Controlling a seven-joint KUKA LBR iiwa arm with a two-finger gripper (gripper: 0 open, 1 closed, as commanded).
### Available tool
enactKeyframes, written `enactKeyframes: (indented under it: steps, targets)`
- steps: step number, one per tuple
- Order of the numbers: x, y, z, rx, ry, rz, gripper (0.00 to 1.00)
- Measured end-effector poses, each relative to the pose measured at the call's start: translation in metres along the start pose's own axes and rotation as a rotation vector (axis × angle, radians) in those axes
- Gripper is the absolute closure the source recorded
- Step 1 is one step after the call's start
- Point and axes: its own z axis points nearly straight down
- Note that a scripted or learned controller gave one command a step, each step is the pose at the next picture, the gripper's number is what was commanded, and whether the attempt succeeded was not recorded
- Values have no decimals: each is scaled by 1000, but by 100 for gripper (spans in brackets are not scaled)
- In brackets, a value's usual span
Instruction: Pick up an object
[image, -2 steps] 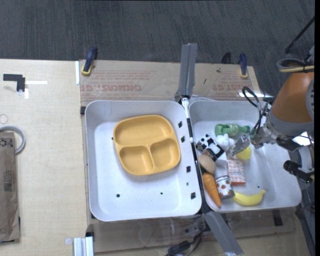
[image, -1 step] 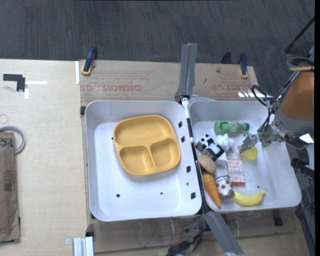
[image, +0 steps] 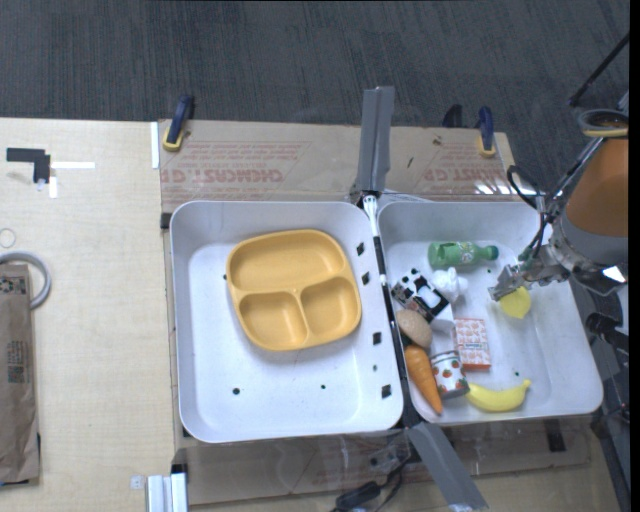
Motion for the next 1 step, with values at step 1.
enactKeyframes:
  steps: [1]
  targets:
    - [-1, 34, -93, 2, 0, 132, 100]
